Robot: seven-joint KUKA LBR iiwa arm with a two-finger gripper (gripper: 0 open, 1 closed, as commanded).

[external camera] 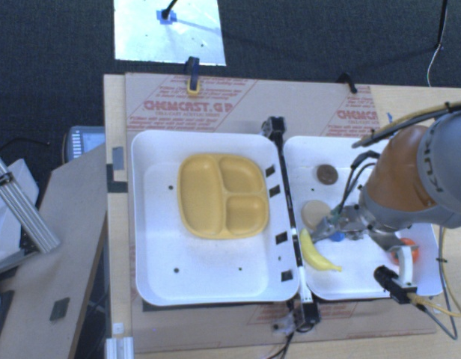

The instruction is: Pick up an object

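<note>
In the right bin (365,279) a yellow banana (316,251) lies near the front left corner. A beige round piece (314,213) sits just behind it, and a small brown disc (327,174) lies further back. My gripper (337,229) is low in this bin, right of the banana and beside the beige piece, with a small blue thing (337,237) at its tip. An orange and white object (405,255) lies at the bin's right side. The grey arm with its orange band (399,174) covers the bin's right half.
The left bin (159,271) holds a yellow divided tray (221,194) in its middle. A black divider strip (284,204) runs between the bins. Cables (429,305) trail at the front right corner. Cardboard (238,107) lies under both bins.
</note>
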